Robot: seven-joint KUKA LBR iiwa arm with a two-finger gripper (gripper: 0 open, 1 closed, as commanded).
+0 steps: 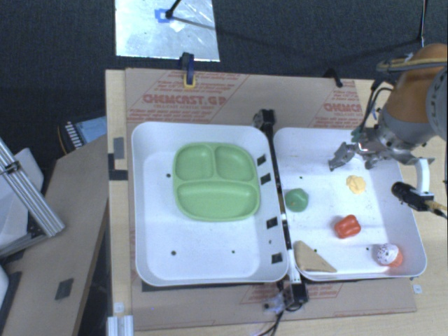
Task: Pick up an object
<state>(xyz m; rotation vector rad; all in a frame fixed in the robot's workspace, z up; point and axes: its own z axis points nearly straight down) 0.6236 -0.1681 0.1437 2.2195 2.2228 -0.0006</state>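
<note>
The grey arm with its orange band (pixel 414 82) reaches in from the right and hangs its two-finger tool (pixel 355 157) over the upper part of the right-hand shallow white bin (pixel 318 137), near that bin's far right corner. The tool's dark fingers (pixel 341 157) stand apart, splayed left and right, with nothing between them. Just below and a little right of the tool lies a small pale yellow lump (pixel 356 184) on the bin floor, near the tool but not touched by it. Further left, close to the wall shared by the two bins, sits a round green ball-like object (pixel 297 200). Below the yellow lump lies a red-orange pepper-shaped toy (pixel 346 226), and in the bin's near right corner rests a small white and orange rounded object (pixel 386 255). A tan wedge-shaped piece (pixel 313 257) lies against the bin's near left corner. The left-hand shallow white bin (pixel 157 257) holds a light green plastic divided plate (pixel 215 182) with three compartments, lying flat near that bin's middle. Both bins sit side by side on a brown cardboard sheet (pixel 210 96) printed with red letters, spread over the counter (pixel 80 208).
</note>
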